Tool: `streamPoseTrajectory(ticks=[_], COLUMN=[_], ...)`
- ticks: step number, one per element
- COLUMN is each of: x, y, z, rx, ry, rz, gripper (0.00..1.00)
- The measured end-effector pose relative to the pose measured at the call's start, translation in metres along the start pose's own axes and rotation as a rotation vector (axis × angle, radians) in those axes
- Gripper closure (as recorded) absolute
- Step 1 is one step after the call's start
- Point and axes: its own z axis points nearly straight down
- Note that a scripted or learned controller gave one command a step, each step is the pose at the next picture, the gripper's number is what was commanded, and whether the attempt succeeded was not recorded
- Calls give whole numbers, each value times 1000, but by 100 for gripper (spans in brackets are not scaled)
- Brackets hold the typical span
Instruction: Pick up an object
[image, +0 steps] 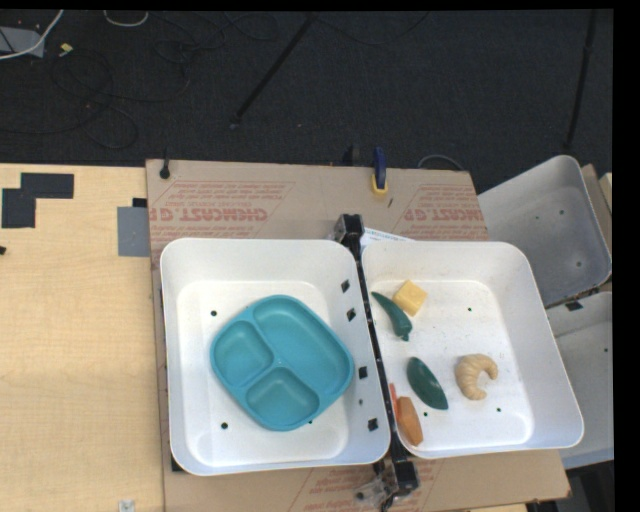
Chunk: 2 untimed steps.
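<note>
Two shallow white bins sit side by side on a cardboard sheet (300, 200). The left bin (190, 270) holds one teal divided plate (281, 362), lying flat and turned at an angle, its three compartments bare. The right bin (530, 300) holds five small toy foods: a yellow cheese block (410, 297) touching the upper end of a dark green pepper (393, 314), a dark green leaf-shaped piece (427, 383) near the middle, a tan croissant (476, 375) to its right, and an orange carrot (408, 419) against the dividing wall. No arm or gripper appears here, so the state of the tool cannot be told. Any of the five would serve as the object to pick. They look light, stiff and smooth, likely slippery plastic. The croissant stands well apart from its neighbours and probably offers the easiest hold, across its thick middle; the carrot's place by the wall would likely crowd the fingers.
</note>
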Motion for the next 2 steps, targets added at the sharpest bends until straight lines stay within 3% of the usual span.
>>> streamPoseTrajectory(ticks=[2], x=[-8], y=[1], z=[-53], rx=[-2], ry=[-1], rz=[-2], gripper=[100])
